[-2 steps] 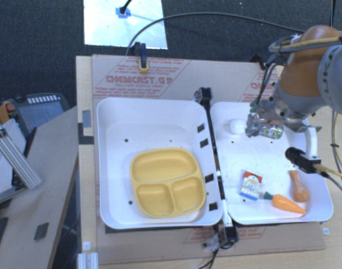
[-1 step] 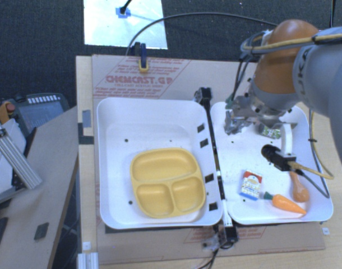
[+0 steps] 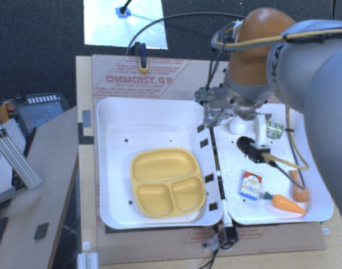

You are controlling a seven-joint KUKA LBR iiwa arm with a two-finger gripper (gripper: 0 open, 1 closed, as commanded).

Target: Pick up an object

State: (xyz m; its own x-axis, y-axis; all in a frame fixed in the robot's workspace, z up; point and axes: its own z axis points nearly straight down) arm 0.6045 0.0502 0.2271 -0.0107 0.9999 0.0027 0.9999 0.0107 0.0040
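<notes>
Two bins: left bin (image 3: 112, 150), right bin (image 3: 234, 172). One yellow plate (image 3: 168, 181), one carrot (image 3: 286, 204), one small box (image 3: 250, 185), one white ball (image 3: 237, 126), one green-labelled can (image 3: 273, 130).

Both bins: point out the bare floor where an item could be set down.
Left bin: a wide bare band between the far wall and the yellow plate, plus a strip along the plate's left side. Right bin: crowded with the small box, carrot and white ball; only the near-left corner beside the box is bare.
</notes>
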